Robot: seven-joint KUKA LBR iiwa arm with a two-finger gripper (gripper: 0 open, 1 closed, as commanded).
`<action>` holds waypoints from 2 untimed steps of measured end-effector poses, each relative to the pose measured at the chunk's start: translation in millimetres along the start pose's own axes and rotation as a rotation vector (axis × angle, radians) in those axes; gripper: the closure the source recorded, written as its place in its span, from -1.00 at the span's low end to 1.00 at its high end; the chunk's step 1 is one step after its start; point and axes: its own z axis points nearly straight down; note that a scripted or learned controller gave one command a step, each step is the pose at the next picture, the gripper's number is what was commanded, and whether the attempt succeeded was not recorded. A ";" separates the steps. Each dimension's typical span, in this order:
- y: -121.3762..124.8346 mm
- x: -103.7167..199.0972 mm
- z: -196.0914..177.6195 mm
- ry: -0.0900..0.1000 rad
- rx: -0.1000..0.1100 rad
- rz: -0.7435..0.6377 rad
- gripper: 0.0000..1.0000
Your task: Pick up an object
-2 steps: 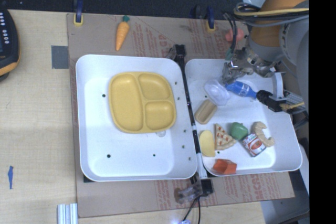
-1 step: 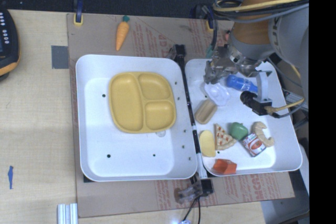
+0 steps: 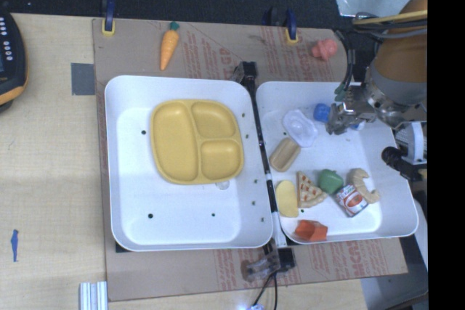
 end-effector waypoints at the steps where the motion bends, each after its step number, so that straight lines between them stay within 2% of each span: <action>1: 2.1 4.9 -0.1 0.001 -0.003 -0.007 -1.00; 2: 62.2 -49.0 86.1 -0.007 -0.017 -0.006 -1.00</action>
